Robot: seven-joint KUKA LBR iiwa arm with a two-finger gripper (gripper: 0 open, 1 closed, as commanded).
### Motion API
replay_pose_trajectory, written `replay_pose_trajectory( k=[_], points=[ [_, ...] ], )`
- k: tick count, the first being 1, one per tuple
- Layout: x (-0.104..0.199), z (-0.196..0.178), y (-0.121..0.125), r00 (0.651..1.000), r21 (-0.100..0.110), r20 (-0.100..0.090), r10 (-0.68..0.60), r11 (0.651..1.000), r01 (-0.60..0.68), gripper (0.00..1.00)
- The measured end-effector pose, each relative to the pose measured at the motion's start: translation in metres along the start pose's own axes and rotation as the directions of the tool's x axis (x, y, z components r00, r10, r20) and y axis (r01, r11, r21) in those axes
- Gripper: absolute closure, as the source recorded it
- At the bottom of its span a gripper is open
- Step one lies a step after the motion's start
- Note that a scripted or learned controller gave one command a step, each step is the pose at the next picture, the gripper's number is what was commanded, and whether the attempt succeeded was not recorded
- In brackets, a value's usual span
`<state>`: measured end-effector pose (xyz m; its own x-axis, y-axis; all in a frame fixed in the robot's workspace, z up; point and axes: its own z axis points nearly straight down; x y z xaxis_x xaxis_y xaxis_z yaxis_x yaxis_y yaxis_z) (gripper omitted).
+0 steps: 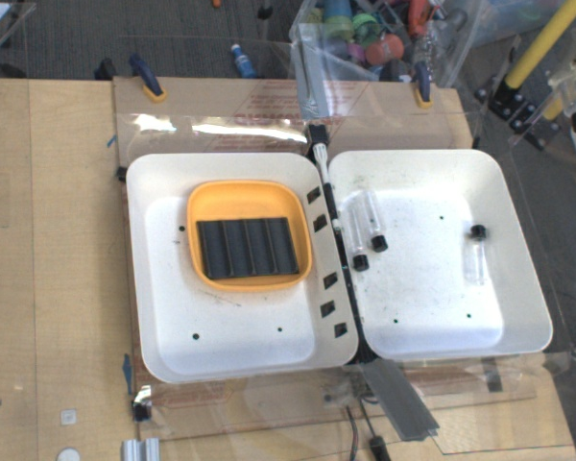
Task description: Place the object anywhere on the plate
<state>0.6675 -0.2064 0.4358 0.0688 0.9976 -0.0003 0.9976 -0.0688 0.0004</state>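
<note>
How the claw stands cannot be told, while the black ribbed block (248,248) lies flat on the orange plate (250,198) in the left bin (230,349), and two clear capped tubes (365,224) and a third tube (475,255) lie in the right bin (442,339) on the tabletop (48,257).

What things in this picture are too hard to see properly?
- Clear tubes in the right bin, camera view: see-through against white, so their outlines fade.
- Lone tube: same; its body barely shows.
- Black ribbed block on the yellow plate: too dark to identify.
- Toy box: cut off by the top edge.
</note>
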Motion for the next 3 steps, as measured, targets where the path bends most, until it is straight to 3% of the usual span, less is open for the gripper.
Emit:
replay_pose_trajectory(
  k=[1,2,3],
  points=[
    [-0.012,0.001,0.0,0.872,-0.001,0.0,0.489,0.872,-0.489,1.0],
    [-0.001,0.001,0.0,0.567,-0.001,-0.001,0.824,0.567,-0.824,1.0],
    [-0.017,0.001,-0.011,0.557,0.003,0.002,0.83,0.557,-0.83,1.0]
  ],
)
